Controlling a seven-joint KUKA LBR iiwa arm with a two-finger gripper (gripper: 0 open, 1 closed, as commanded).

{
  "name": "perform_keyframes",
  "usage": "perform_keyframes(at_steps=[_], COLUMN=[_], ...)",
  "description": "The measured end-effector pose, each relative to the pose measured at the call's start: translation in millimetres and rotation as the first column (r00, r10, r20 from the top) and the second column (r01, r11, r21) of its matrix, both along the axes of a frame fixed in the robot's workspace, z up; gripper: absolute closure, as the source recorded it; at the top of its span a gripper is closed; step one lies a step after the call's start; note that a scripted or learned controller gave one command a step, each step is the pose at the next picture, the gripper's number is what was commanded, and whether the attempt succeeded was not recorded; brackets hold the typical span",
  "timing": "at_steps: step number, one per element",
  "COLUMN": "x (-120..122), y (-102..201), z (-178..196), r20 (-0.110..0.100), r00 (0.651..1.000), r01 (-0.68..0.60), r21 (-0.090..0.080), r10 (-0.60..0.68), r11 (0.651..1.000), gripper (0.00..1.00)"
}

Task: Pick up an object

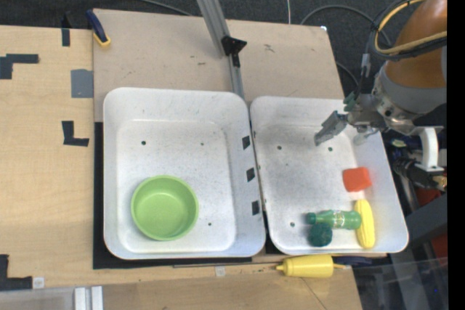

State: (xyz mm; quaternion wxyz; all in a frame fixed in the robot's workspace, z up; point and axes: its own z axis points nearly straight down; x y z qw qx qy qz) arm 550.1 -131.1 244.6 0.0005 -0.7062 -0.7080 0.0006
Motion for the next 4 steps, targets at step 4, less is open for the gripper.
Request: perform_keyframes(at_steps=[4], x=[2.5], y=[0.8], z=[-149.5], r20=[-0.006], r00=[1.000], r01=[0.002], r21=[0.000], r10=[-0.002], r11=[1.000], gripper=[0.00])
